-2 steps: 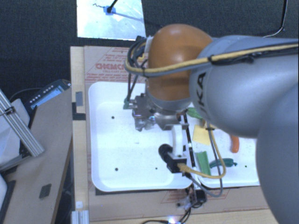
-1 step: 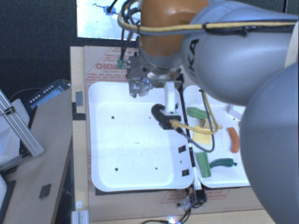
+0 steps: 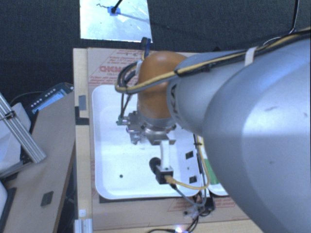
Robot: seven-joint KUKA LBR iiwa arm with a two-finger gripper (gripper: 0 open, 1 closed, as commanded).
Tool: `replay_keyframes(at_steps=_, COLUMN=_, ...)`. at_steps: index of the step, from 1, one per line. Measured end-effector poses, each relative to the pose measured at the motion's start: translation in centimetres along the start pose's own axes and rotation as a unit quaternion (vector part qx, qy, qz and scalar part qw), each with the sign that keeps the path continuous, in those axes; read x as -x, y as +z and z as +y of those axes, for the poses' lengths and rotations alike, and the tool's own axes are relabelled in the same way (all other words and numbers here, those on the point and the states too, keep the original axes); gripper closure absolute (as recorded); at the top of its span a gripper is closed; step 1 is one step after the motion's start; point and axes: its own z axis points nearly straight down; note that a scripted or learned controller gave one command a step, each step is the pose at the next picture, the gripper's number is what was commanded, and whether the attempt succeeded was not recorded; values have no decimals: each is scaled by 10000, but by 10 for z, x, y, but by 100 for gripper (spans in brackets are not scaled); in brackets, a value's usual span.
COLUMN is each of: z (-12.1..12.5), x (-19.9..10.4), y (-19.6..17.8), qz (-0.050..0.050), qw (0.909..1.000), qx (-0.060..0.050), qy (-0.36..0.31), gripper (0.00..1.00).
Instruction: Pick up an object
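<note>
Your gripper (image 3: pixel 144 136) sat low over the middle of the white bin (image 3: pixel 109 178) at frame centre, hanging under the orange band (image 3: pixel 155 89). Can't tell if it was apart or together: the wrist housing blocked the view from above, and nothing showed clamped in it. Pick candidates you had:
- two small black pieces (image 3: pixel 188 155) on the bin floor, just right of the gripper and below it, apart from it
- a dark speck (image 3: pixel 121 175) on the floor lower left of it, well clear
- a green strip (image 3: pixel 209 171) by the bin's right wall, half hidden by the arm (image 3: pixel 252 130); couldn't tell which bin it lay in

The bin rested on printed cardboard (image 3: pixel 104 64). A silvery sheet (image 3: pixel 114 16) lay at upper left.
</note>
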Motion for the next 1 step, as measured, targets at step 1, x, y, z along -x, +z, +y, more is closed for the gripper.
replay_keyframes(at_steps=1, z=-13, x=-31, y=34, qz=24, qw=10000, qx=54, qy=-25, gripper=100)
